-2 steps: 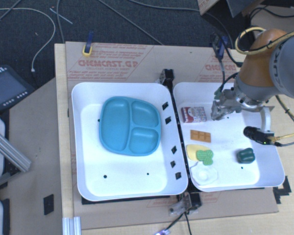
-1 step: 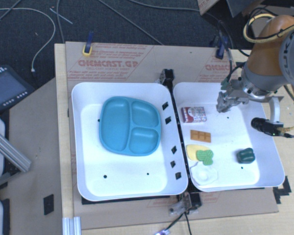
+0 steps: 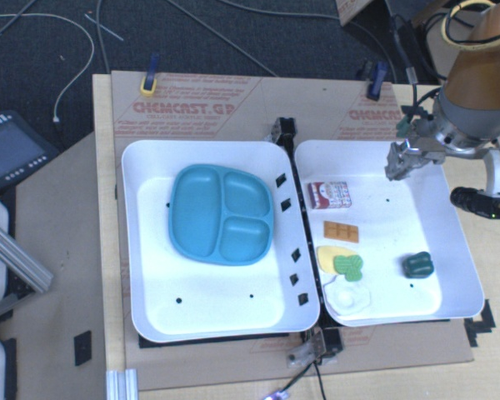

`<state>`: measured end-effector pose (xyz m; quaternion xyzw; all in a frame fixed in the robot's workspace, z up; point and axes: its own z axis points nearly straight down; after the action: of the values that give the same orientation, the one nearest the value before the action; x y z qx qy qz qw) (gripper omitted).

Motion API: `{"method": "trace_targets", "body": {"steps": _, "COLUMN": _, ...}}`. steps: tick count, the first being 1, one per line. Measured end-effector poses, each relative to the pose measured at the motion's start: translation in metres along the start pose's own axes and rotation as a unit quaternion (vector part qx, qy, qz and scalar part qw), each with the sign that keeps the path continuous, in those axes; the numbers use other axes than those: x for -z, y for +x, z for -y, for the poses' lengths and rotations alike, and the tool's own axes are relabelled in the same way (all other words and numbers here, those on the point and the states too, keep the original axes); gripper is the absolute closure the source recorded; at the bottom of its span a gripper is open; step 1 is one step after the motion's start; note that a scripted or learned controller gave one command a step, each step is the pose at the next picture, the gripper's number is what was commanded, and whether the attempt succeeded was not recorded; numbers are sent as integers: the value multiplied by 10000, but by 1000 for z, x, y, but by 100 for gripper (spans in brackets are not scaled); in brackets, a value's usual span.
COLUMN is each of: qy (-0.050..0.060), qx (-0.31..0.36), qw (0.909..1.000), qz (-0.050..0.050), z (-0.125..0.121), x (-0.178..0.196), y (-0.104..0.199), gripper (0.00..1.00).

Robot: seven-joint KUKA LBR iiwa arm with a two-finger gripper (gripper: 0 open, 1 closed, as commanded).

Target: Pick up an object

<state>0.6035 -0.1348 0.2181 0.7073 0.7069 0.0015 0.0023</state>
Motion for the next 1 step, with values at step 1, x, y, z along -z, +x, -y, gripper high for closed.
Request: {"method": "trace_targets", "body": {"steps": 1, "qy": 6, "qx": 6, "qw": 10000, "qz": -3, "z": -1, "x": 13, "y": 0, "gripper": 100}}
